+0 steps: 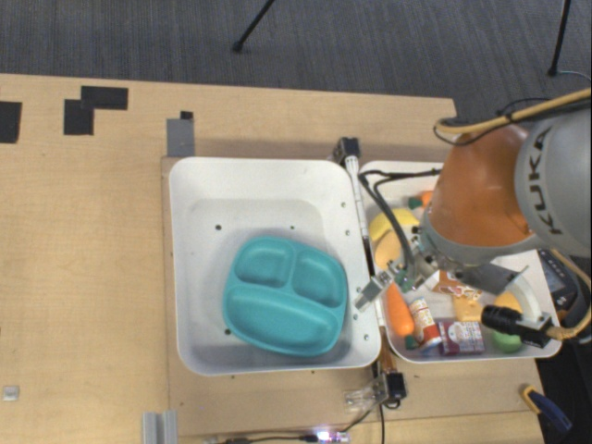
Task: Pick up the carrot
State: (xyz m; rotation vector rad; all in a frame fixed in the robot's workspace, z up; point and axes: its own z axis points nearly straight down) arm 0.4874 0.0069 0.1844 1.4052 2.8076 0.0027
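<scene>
Reaching in from the right, the arm (499,192) hung low over the right bin (462,354), its orange band covering much of what lay inside. The gripper (407,271) sat just above the carrot (399,313), which lay near the bin's left wall beside a small bottle (424,320) and a purple packet (460,337). Whether the jaws were apart or together, I couldn't tell. A teal divided plate (285,294) rested in the left bin (199,248).
</scene>
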